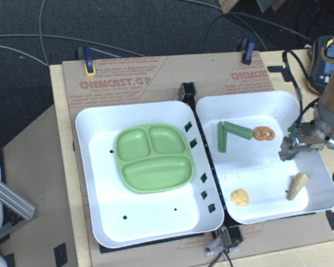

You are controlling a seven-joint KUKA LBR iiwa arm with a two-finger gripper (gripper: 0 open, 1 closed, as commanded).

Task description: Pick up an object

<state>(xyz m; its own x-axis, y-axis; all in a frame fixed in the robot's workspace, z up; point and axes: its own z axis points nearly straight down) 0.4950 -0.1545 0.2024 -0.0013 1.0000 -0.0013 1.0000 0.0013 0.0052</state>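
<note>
The right bin [242, 104] holds a green L-shaped piece [230, 134] at its upper left and a brown pretzel [264, 133] just right of it. A yellow lump [239, 197] lies near the front. A pale corn cob [297, 185] rests at the front right. My gripper [290, 148] hangs over the right side of this bin, below and right of the pretzel and above the corn cob. I see nothing between its fingers.
The left bin [104, 212] carries a green divided plate [155, 158]. A black divider with clips [200, 156] runs between the bins. Cables and a blue-yellow device [326, 56] sit at the right behind the arm.
</note>
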